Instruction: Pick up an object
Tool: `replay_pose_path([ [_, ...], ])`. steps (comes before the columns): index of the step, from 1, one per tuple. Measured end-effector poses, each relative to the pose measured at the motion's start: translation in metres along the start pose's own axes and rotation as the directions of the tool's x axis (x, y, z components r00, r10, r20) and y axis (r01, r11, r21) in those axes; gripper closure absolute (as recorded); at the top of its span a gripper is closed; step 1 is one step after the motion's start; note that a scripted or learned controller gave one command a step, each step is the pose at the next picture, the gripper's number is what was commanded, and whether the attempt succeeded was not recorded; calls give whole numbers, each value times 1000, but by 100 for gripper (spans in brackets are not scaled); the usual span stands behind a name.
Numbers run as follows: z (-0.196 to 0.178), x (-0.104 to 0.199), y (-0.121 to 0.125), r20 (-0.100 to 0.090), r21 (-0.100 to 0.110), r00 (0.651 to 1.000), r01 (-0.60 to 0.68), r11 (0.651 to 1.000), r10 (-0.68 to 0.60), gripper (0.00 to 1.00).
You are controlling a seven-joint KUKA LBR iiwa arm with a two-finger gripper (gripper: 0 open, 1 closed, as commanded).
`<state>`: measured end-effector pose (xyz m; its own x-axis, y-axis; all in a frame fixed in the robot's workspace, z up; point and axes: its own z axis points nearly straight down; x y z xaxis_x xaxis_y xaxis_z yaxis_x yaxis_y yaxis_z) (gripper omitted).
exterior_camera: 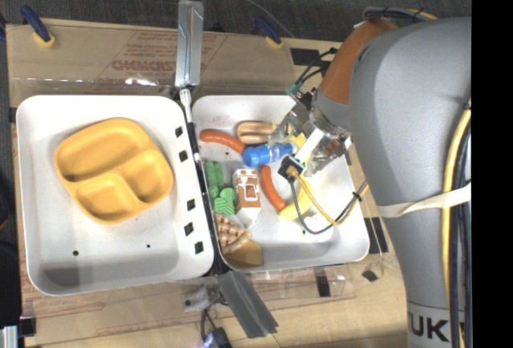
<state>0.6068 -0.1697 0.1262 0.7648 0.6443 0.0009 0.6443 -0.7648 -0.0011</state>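
Camera view: arm (417, 130) reaches over the right bin (353, 238).
Left bin (32, 178) holds a yellow divided tray (114, 168). Gripper (309, 147) hangs beside a blue object (263, 155) among toy foods in the right bin; finger state cannot be determined.

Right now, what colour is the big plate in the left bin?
Yellow. The plate shows best in the camera view.

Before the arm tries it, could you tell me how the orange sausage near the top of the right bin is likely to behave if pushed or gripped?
The orange sausage looks long, round and glossy, so it would probably roll sideways or slip under a loose grip. It seems to be a small plastic toy, so likely light and stiff. Lying beside the hot dog bun, it may nudge that when pushed.
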Motion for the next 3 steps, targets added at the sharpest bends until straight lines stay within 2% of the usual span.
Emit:
replay_pose_path([
  [1, 3, 59, -15, 2, 3, 996, -88, 996, 88, 0],
  [2, 36, -18, -34, 7, 6, 990, -142, 990, 142, 0],
  [3, 36, -17, -34, 5, 5, 990, -139, 990, 139, 0],
])
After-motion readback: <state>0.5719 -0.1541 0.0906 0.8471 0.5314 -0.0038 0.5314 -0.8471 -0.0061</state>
